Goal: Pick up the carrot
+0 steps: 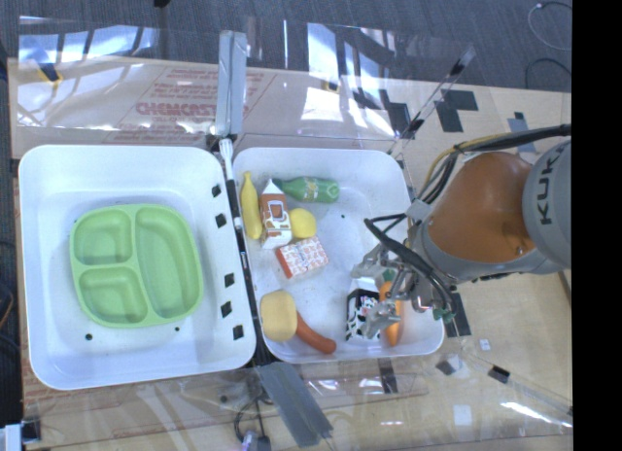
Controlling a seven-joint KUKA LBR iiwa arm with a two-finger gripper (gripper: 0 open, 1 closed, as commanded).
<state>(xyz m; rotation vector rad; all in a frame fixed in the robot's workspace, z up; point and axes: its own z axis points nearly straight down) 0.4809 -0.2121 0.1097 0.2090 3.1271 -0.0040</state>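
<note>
— Where's the carrot (391, 315) right now?

— In the right bin (403, 182), down at the near right corner. It's that orange stick standing almost on end in the view, and the gripper (392, 295) is right on top of it. Part of the orange shows above the metal parts and part below, so it looks as if the carrot runs through between them.

— So is it gripped?

— I can't tell. The wrist and cables crowd that spot, and I can't make out how the gripper is set or whether the carrot is pinched or just lying underneath. They do overlap; that much is plain.

— What's beside it?

— A black-and-white cow-patterned carton (362, 320) sits just to the carrot's left, touching or nearly so. Further left along the near wall lie a reddish sausage (313, 335) and a yellow rounded piece (278, 314) against its end. In the middle of the bin is an orange patterned box (302, 259), and above that a lemon (303, 224), a small carton (275, 219), a banana (251, 208) and a green bottle (310, 190) on its side.

— And the other bin?

— The left bin (39, 255) holds a green divided plate (136, 264), well apart from the arm (486, 216).
</note>
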